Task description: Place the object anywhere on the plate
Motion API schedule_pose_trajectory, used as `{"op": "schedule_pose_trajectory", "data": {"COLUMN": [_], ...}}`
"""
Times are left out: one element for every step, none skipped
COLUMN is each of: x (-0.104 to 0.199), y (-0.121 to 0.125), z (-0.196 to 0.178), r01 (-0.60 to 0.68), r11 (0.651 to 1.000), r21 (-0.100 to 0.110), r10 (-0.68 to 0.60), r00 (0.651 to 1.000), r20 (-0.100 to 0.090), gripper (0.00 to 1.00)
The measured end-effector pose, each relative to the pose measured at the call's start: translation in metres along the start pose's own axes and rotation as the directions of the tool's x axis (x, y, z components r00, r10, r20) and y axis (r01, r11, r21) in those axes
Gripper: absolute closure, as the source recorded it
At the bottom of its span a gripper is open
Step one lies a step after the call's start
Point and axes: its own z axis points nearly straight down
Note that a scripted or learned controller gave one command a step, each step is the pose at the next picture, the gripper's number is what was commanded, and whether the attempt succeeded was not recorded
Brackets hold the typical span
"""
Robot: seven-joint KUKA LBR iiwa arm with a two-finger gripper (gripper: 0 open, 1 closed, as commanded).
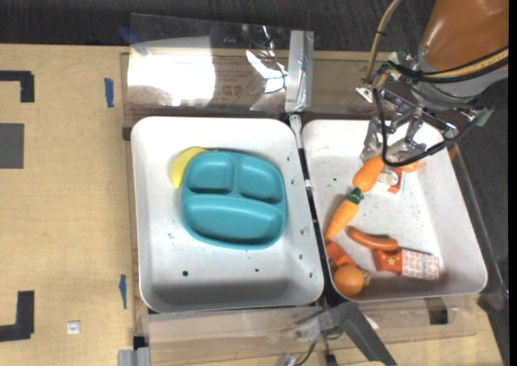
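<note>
Pale brown bench top (65,195), flat and matt, marked with black angular patches at the left and short strips of blue tape (109,91). Side by side on it, two shallow white bins with rounded corners, rims touching along the middle. Behind them, a glossy clear sheet (202,65) throwing glare, with a strip of silver tape (299,69) running down to the seam. No readable writing anywhere; print on a red-and-white carton (408,263) too small to make out. In the left bin (153,275), a smooth teal plate (234,199) with three compartments, set towards the back, bare white floor in front and to its left, and a yellow rounded piece (184,164) peeking from under its back left edge. In the right bin (452,219), more crowding: an upper carrot (367,172) and a lower carrot (341,215) lying end to end on a slant near the dividing rims, a glossy red sausage (371,237) just beside the carton, a round orange fruit (349,278) in the front left corner. Free floor along the right wall. Above the back of that bin, the gripper (396,150), thin metal and cables, just over the upper carrot's thick end, well apart from the plate. Grip state impossible to tell.
</note>
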Motion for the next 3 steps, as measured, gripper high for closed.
{"op": "schedule_pose_trajectory", "data": {"x": [-0.047,-0.094,-0.094], "y": [0.063,0.040,0.040], "z": [0.062,0.033,0.033], "r01": [0.179,0.066,0.066], "r11": [0.984,0.998,0.998], "r21": [-0.004,0.003,0.002], "r10": [-0.179,-0.066,-0.066], "r00": [0.984,0.998,0.998], "r20": [-0.001,0.004,0.003], "gripper": [1.00,1.00,0.00]}}
